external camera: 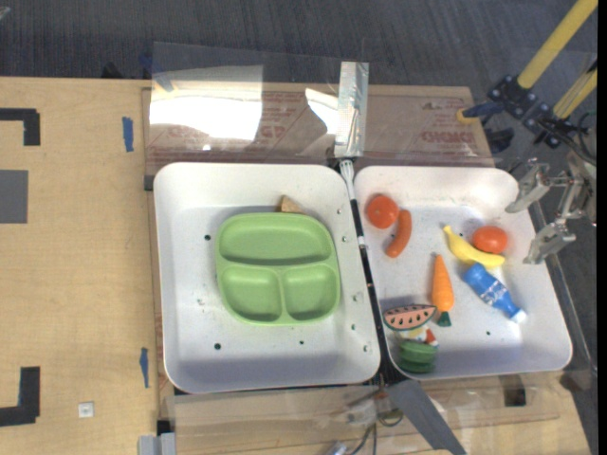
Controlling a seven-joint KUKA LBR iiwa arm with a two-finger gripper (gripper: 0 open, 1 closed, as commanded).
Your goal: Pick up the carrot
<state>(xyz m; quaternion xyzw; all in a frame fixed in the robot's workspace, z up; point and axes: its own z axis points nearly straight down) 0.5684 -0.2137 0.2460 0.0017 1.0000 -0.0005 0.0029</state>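
Jaws parked at the bin's rim, carrot not yet approached

The carrot [442,285] lies flat on the floor of the right bin [545,344], leaf end nearest the lower rim, well apart from the jaws [548,218] and down-left of them. Between them lie the banana [462,247], the tomato [490,239] and the blue bottle [493,290], so a clean descent probably wants a grip across the carrot's narrow width. The watermelon slice [409,316] sits just beyond the carrot. The jaws hang over the bin's right rim, spread apart and grasping nothing, seemingly staged clear of the clutter.
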